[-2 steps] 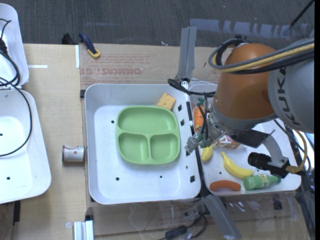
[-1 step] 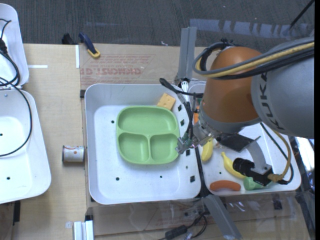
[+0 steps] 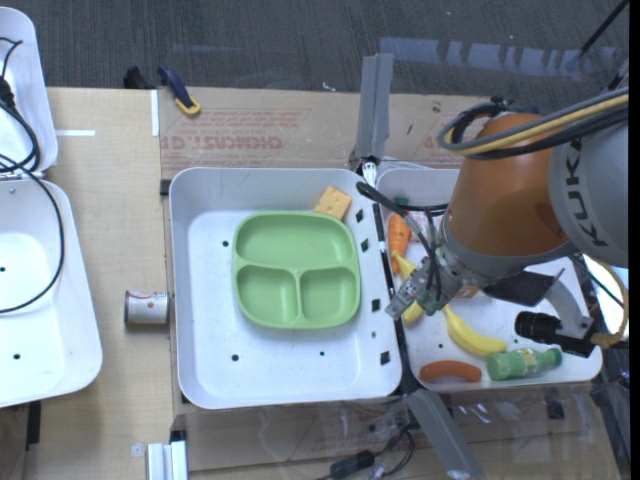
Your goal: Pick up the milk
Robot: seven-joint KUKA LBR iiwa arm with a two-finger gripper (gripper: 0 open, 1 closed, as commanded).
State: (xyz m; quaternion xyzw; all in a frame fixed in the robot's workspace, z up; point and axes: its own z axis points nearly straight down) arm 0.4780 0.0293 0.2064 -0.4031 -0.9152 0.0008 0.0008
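orange-banded arm (image 3: 505,193) bent low over right bin (image 3: 590,358), pincer (image 3: 418,296) near banana (image 3: 470,335)

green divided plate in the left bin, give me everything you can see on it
The green divided plate is pale green, matte and plastic-looking, a rounded square with a raised rim and three compartments: one wide one on the far side, two smaller ones on the near side. It lies flat, right way up, on the floor of the left bin, near the middle. Nothing sits in it. A yellow cheese wedge lies at its far right corner.

Overhead cam, slanted, prob. mid-range
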